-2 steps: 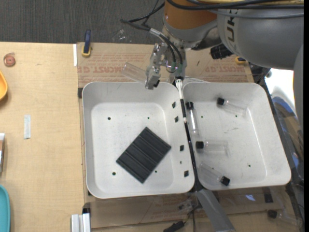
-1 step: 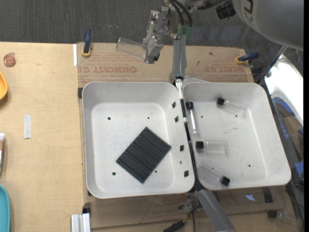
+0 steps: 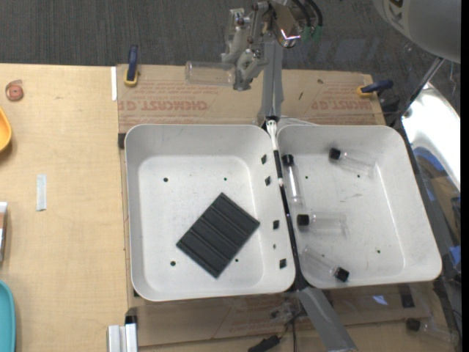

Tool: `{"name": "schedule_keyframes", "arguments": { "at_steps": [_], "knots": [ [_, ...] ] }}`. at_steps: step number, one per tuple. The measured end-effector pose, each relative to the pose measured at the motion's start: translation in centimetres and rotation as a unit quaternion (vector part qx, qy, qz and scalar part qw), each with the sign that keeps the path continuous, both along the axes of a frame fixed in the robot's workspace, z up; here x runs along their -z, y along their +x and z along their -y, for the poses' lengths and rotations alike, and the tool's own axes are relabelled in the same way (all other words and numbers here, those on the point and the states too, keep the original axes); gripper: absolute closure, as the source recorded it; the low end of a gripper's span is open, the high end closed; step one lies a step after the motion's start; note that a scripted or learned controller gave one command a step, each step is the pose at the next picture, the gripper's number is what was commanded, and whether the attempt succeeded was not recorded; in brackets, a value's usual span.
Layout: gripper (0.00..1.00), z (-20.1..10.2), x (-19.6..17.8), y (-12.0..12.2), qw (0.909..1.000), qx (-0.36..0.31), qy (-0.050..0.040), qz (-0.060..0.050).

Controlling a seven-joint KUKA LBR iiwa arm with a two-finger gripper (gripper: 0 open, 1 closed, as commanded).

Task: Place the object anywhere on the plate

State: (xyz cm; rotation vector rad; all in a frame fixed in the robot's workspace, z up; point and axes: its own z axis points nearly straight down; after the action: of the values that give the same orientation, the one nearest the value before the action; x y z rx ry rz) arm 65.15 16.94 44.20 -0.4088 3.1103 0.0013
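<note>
A dark ribbed plate (image 3: 218, 235) lies flat and turned at an angle in the left white bin (image 3: 146, 141). My gripper (image 3: 242, 78) hangs high above the back edge of the bins, near the divider. A clear tube (image 3: 205, 71) sticks out horizontally to the left from between its fingers, and the gripper is shut on that tube. Several more clear tubes with black caps lie in the right bin (image 3: 396, 149): one at the back (image 3: 352, 161), one along the divider (image 3: 292, 182), one in the middle (image 3: 320, 223) and one near the front (image 3: 327, 265).
The bins rest on cardboard (image 3: 183, 101) held by clamps at the back left (image 3: 132, 57) and back right (image 3: 374, 88). A wooden bench top (image 3: 58, 196) with small items on it lies to the left. The arm's grey body (image 3: 421, 9) fills the top right.
</note>
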Motion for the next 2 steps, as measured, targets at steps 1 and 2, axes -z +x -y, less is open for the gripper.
{"name": "schedule_keyframes", "arguments": {
  "at_steps": [1, 2],
  "knots": [
    [1.00, -3.9, 0.0, 0.9, 0.9783, -0.207, 0.0000, 0.000],
    [1.00, -5.1, 6.3, 0.9, 0.9180, -0.397, -0.0002, -0.001]
  ]
}}
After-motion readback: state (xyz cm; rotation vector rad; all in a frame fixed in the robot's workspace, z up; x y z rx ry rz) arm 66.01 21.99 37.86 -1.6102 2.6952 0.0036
